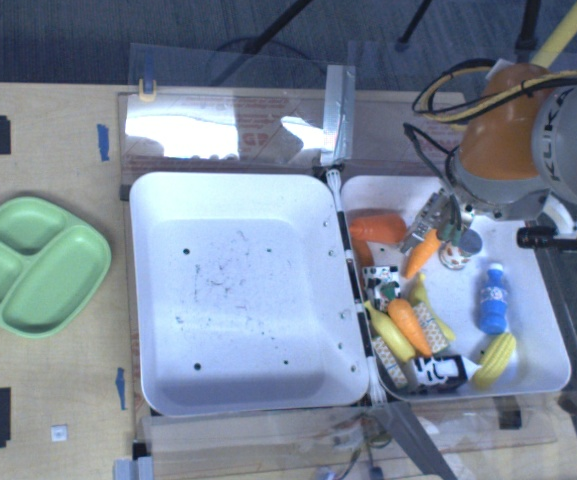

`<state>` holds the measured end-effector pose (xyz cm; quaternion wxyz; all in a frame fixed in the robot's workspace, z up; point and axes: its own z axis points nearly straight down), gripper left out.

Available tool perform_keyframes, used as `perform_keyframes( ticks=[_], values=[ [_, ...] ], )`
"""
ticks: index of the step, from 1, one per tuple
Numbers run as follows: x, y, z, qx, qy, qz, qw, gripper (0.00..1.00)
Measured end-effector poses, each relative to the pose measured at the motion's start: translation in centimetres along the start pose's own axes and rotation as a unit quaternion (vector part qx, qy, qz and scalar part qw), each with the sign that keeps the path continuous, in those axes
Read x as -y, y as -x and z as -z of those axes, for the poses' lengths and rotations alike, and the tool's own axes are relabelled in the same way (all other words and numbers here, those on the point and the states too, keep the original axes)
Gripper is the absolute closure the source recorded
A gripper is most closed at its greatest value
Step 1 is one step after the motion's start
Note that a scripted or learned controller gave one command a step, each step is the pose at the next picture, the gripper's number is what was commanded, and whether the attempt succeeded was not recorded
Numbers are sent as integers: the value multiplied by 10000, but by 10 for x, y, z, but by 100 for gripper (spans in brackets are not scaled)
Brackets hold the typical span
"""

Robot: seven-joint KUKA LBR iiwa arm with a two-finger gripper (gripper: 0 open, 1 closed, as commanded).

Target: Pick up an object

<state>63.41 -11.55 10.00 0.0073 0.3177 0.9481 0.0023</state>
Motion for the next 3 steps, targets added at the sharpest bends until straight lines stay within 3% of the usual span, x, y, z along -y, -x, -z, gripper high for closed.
perform_keyframes(
  ticks=[1,2,3],
  values=[
    [-46,2,87,-32,-24,2,10000,100],
    [-46,2,86,-37,-26,2,10000,0],
    [-23,4,85,-50,-19,1715,9852,0]
  ],
)
